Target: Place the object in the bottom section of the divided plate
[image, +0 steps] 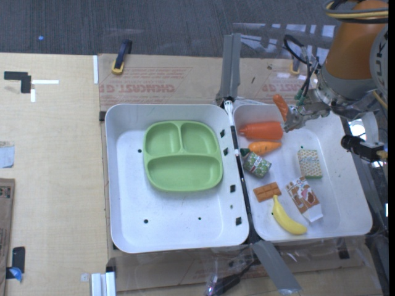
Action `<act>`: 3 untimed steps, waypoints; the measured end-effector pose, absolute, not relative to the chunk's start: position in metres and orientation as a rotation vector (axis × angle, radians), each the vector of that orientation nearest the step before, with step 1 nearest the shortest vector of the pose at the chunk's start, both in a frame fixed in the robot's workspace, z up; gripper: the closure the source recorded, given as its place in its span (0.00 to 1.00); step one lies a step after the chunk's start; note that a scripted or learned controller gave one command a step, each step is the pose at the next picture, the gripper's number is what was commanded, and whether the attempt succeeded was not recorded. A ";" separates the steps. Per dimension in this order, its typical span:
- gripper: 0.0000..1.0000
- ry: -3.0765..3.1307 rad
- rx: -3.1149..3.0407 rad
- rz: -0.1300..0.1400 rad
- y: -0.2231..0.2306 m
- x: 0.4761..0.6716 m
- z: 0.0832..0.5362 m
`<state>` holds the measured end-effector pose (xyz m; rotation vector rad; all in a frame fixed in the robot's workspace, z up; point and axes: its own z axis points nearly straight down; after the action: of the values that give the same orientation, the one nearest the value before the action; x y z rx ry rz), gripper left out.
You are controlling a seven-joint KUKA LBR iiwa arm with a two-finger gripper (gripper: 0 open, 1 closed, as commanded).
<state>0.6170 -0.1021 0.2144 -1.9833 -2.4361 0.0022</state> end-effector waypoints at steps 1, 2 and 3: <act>1.00 -2.549 -1.831 0.005 -0.034 0.595 0.190; 1.00 -2.717 -1.573 0.004 0.018 0.557 0.190; 1.00 -2.539 -1.845 0.007 0.073 0.478 0.224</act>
<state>0.4776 0.0732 0.2245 -1.8454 -2.5387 0.0068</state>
